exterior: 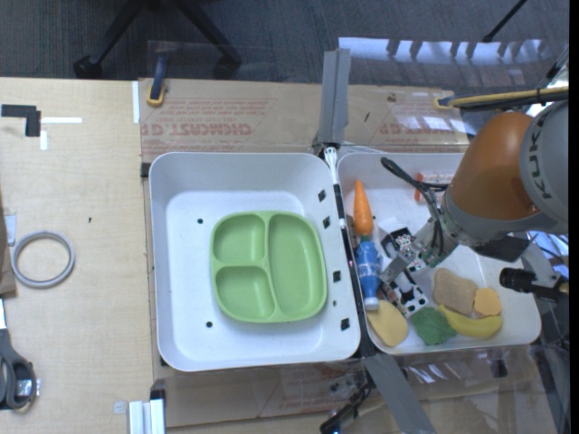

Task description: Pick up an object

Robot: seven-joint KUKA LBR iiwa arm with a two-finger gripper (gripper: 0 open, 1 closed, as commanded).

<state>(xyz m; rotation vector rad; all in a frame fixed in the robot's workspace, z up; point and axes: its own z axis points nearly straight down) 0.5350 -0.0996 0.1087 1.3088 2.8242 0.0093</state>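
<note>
**Inspection: arm working low inside the right bin, among small items**

The arm (507, 179), smooth grey casing with a glossy orange band, is reaching in from 3 o'clock and angling down into the right bin (520, 333). The gripper (405, 274) is sitting low over the bin's centre, a cluster of black and silver metal parts. Its fingers are merging with dark clutter beneath them, so how far apart they are standing, and whether anything is caught between them, cannot be told.

Candidate objects are lying round the gripper. At 11 o'clock from it, a tapered orange carrot (362, 208) is pointing along the bin's left wall. Directly below the carrot, a blue cylindrical bottle (367, 272) is lying lengthwise. At 7 o'clock, a pale yellow rounded piece (389, 324) is resting near the front edge. At 5 o'clock, a bumpy green lump (435, 325) is touching a curved yellow banana (475, 324). Above the banana, a tan bread-like block (454, 289) is sitting beside a small orange piece (488, 302). A small black-and-white item (414, 301) just below the gripper is too indistinct to identify.

The left bin (172, 269), shallow white plastic with rounded corners, is carrying a matte green divided plate (270, 267) with three compartments.

On the wooden tabletop (72, 179) at 9 o'clock, a grey ring (40, 259) is lying flat. The arm's upper section is cut off at the frame's right edge.
</note>
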